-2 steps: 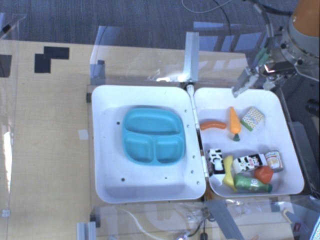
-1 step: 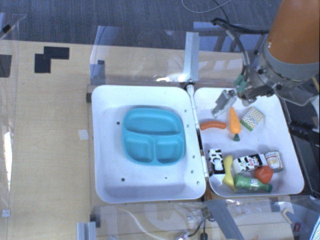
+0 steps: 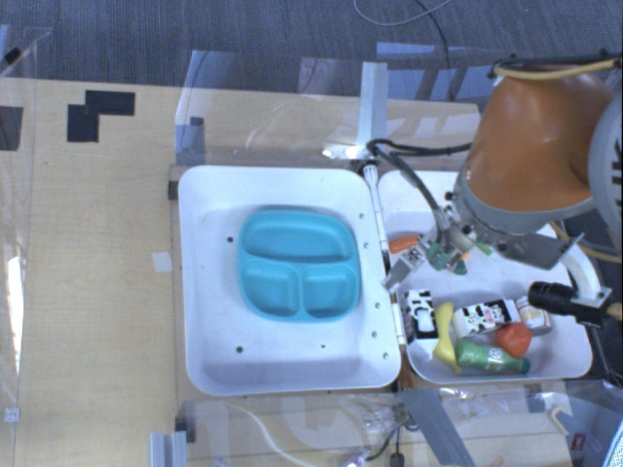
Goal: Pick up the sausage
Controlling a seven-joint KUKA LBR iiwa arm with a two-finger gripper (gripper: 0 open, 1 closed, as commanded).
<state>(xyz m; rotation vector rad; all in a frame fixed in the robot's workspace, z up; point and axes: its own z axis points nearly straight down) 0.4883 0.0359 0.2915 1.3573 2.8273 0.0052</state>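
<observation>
Arm (image 3: 535,154) overhangs right bin (image 3: 574,363) crowded with banana (image 3: 444,334), bottles.

Black marks show on a white carton (image 3: 421,311) and a small box (image 3: 486,316), but neither can be read.

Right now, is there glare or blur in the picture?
Camera view: soft overall; the arm's orange band looms large and blurred; pale reflections streak the clear panel at the left edge; the left bin shows mild shadow along its walls; the blue tray is evenly lit.
</observation>
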